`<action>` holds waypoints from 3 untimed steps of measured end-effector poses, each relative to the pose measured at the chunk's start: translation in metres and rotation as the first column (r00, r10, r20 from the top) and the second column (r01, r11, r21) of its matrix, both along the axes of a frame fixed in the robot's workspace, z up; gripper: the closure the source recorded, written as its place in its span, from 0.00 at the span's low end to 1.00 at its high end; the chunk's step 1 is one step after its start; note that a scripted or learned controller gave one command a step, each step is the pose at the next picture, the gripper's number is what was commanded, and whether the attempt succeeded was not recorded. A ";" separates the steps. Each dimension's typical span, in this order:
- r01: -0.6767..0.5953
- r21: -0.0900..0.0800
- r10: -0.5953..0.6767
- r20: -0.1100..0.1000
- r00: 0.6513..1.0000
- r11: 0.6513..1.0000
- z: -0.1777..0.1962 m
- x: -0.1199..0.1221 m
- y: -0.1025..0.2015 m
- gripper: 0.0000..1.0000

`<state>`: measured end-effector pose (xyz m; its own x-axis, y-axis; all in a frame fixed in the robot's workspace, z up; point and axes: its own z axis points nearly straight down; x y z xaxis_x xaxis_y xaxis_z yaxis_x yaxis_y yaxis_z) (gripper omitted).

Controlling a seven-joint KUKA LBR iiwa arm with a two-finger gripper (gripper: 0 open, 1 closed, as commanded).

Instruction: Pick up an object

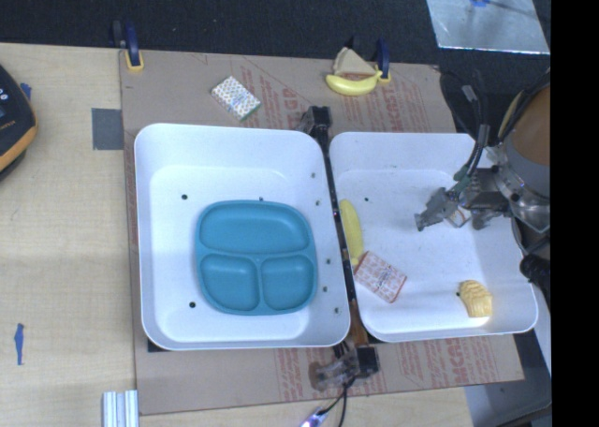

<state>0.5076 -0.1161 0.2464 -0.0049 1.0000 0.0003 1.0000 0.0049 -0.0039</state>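
The task names no particular object, and three candidates lie in the right bin [393, 149]. The banana [351, 231] lies lengthwise against the bin's left wall, close to the seam between the two bins. It looks like a light plastic toy: stiff, smooth, likely slippery. I would grip it across its narrow middle, though the wall beside it leaves little room for a finger on that side. Just beside its lower end lies a small flat packet [380, 276] with red print, probably light and thin; lying flat on the floor, it offers little edge to pinch. The small yellow lumpy piece [475, 299] sits near the bin's lower right corner, well apart from the others; it appears light, rigid and bulky enough to grasp across its width, so I judge it the easiest pick.

The claw [440, 212] hangs over the bin's middle, above and left of the lumpy piece, with nothing between its fingers. Whether they are spread or pressed together I cannot tell at this angle.

The left bin [154, 149] holds a blue divided tray [254, 256]. On the table [56, 257] beyond the bins lie a second banana [350, 84] and a patterned packet [235, 96].
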 end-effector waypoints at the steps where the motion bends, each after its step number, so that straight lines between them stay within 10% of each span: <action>1: -0.001 -0.001 0.001 -0.002 1.000 1.000 -0.120 0.054 0.009 0.00; 2: -0.001 0.000 0.001 -0.002 1.000 1.000 -0.132 -0.022 0.015 0.00; 3: 0.001 -0.001 -0.001 0.008 1.000 1.000 -0.152 -0.025 0.021 0.00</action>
<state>0.4828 -0.0952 0.0949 -0.0039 1.0000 -0.0011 1.0000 0.0039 0.0039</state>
